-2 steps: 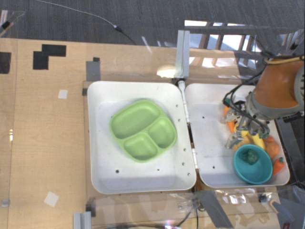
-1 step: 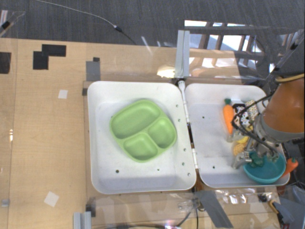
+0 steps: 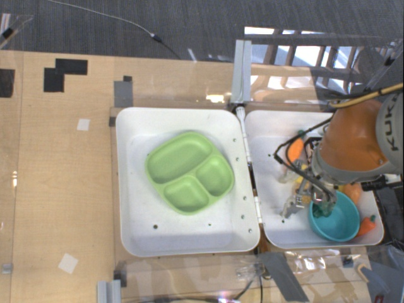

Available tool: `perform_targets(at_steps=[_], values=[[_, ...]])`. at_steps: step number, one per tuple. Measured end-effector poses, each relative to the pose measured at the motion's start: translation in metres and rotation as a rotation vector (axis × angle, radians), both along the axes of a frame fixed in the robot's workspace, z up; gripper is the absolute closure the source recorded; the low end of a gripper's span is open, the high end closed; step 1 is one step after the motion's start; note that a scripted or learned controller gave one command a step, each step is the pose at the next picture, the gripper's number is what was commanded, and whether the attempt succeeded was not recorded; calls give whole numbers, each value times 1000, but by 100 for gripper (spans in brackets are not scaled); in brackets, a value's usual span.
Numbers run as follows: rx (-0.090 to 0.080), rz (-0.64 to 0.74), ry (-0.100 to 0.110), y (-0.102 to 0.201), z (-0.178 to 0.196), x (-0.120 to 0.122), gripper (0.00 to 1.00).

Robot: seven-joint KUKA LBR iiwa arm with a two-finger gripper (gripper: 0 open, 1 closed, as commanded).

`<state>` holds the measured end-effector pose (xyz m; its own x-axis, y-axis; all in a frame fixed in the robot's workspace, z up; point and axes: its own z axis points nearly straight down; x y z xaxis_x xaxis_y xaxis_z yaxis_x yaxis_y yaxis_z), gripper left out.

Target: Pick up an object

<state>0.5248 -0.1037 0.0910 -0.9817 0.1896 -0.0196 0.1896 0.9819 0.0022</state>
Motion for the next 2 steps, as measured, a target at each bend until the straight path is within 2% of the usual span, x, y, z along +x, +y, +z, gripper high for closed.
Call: perform_targets(at_steps=[1, 2], values=[[0, 3, 3, 0, -1, 72, 0], [-1, 33, 5, -17, 0, 4, 0]])
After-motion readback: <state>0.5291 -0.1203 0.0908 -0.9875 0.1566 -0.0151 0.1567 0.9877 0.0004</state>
